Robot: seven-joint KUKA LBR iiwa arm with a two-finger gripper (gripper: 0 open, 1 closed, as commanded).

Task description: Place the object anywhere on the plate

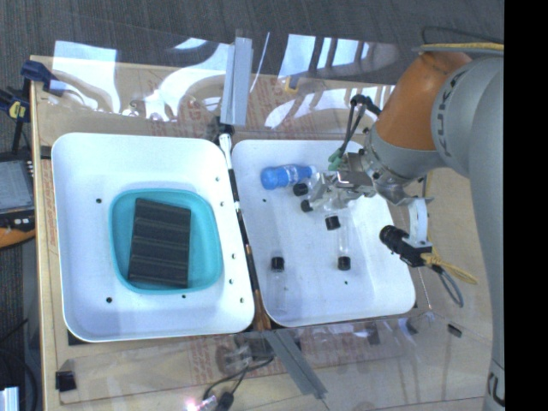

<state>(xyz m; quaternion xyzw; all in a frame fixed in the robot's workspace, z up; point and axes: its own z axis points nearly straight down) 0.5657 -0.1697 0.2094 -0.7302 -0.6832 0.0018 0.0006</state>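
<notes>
Bench front: clutter of cables and a metal bracket (295,368) below the bins, nothing task-relevant.
Left bin (77,298): white, holds the teal plate (204,255) – a rounded-square dish w/ a dark ribbed block (160,242) lying on its middle. Free rim shows around the block, esp. right side.
Right bin (377,302): white; small black studs sit on its floor.
Object: blue bottle (284,176) lying on its side in the far part of the right bin, cap end toward the arm. Well apart from the plate, across the bin divider.
Gripper (330,191): low over the right bin, just beside the bottle's cap end. Can't tell if it is released or clenched – view too cluttered; bottle not seen between it.
Handling (est.): looks like light plastic, stiff, smooth, round – likely to roll or slip. Best taken across the body's middle, squeeze perpendicular to its long axis.
Arm (445,118): grey w/ orange band, reaching in at far right.
</notes>
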